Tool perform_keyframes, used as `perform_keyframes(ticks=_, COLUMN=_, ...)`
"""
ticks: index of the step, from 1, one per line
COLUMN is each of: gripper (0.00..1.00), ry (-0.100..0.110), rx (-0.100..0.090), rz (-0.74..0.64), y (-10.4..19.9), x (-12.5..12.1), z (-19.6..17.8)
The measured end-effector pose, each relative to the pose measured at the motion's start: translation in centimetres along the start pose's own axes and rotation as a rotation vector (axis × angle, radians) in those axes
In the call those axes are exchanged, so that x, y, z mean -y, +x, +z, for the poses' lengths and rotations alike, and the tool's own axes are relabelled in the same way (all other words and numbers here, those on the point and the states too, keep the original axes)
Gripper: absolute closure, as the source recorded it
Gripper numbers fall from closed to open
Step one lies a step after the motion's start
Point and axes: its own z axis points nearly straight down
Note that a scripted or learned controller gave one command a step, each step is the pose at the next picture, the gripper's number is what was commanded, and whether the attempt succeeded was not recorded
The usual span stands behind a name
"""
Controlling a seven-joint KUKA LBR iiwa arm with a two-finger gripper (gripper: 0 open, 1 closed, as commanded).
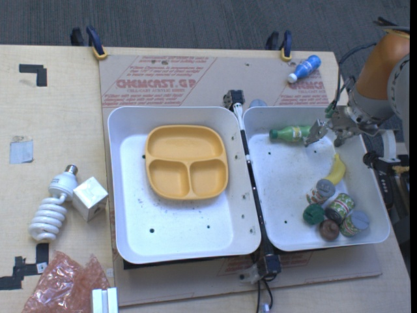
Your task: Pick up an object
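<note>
Two bins: white and shallow, side by side on the bench; the left bin (130, 233) and the right bin (287, 233) meet along a dark seam.
Arm: grey with an orange band (384, 67), reaching in from the right over the far right corner of the right bin.
Yellow tray (187, 160): three compartments, lying flat in the far half of the left bin.
Gripper (324, 130): low over the far end of the right bin, just beside the cap end of the green bottle; how far the fingers stand apart cannot be told, and nothing can be seen held between them.
Green bottle (290, 134): on its side along the far wall of the right bin, near the gripper.
Light bulb (52, 204): white spiral, on the bench left of the bins, beside a white cube (90, 197).
Blue bottle (304, 69): lying on the cardboard beyond the right bin.
Banana (337, 169): near the right wall of the right bin.
Cans and small items (337, 212): clustered in the near right corner, just below the banana.
</note>
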Motion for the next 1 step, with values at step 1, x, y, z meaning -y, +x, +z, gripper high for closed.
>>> perform_keyframes(ticks=1, gripper=0.00, ry=-0.006, rx=-0.001, rz=0.004, y=-0.08, x=7.02, z=0.07)
